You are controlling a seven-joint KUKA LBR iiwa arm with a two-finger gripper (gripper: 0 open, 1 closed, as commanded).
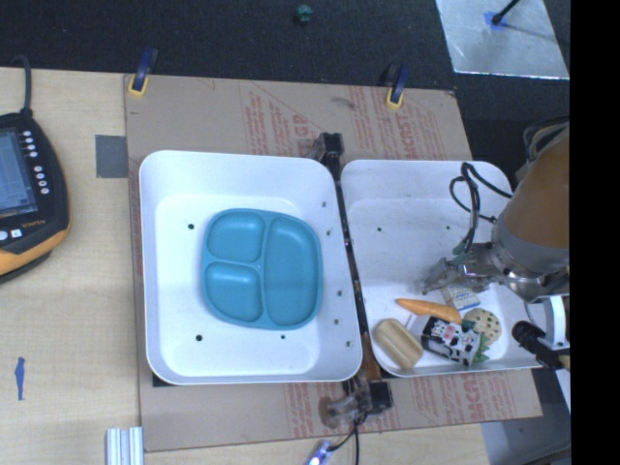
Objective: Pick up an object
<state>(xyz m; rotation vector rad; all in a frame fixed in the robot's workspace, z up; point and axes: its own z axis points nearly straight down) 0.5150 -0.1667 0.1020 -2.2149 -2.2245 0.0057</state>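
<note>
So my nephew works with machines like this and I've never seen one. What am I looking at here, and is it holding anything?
One camera looks down at a slant on a bench. The grey and orange shape at the right is a robot arm; its gripper, a two-finger claw, hangs low in the right bin. I can't tell whether it grips anything. Near it lie a toy carrot, a tan block and a black-and-white patterned item. The left bin holds a blue divided plate. At the far left is a handheld controller.
</note>
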